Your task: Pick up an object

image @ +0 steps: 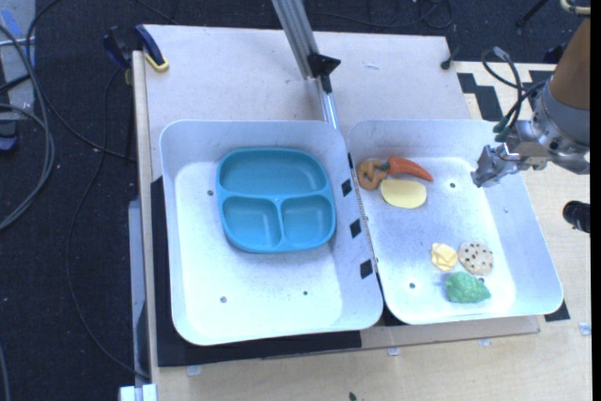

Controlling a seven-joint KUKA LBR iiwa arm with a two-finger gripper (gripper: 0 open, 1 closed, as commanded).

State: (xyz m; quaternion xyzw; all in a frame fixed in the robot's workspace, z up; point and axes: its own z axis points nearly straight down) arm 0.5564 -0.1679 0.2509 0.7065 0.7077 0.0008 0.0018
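Note:
Several small food-shaped objects lie in the right bin point(526, 230). An orange carrot point(410, 167) and a brown pretzel point(372, 173) sit at its far left, with a yellow oval piece point(404, 194) just below them. Nearer the front are a small yellow piece point(444, 255), a round cookie point(476, 257) and a green leafy piece point(466, 287). My gripper point(490, 166) hangs over the bin's far right edge, well right of the carrot, with nothing visibly between its fingers.
The left bin point(188, 296) holds a blue three-compartment tray point(277, 200). A slanted metal pole point(286, 0) crosses the back of the bench down to the gap between the bins. Cables lie on the dark floor around the bench.

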